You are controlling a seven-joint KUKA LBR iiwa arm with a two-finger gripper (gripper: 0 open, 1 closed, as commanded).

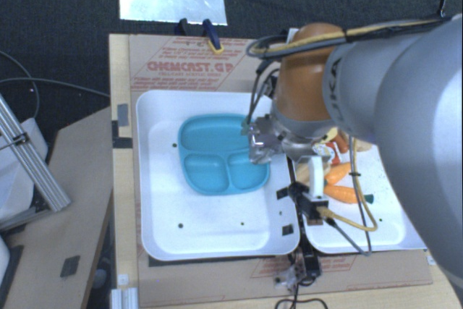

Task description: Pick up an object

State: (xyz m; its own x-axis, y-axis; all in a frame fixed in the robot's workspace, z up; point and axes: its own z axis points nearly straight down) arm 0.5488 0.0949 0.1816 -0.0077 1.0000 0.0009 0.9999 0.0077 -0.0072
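Gripper [259,147] sits low over the right edge of the blue divided tray [217,155] in the left bin [163,228]; I cannot tell its state. For a good pick, pinch the tray's raised rim squarely and lift straight, slowly.

A sky-blue divided plate [217,163] lies in a white bin [163,228], left of the grey metal gripper [259,145]. An orange band [307,76] tops the grey arm [405,105] above it. Right of the gripper, orange carrots [341,192] rest in the second white bin [391,231]. Red lettering marks tan cardboard [188,67] beyond; yellow cable [362,224] trails nearby.
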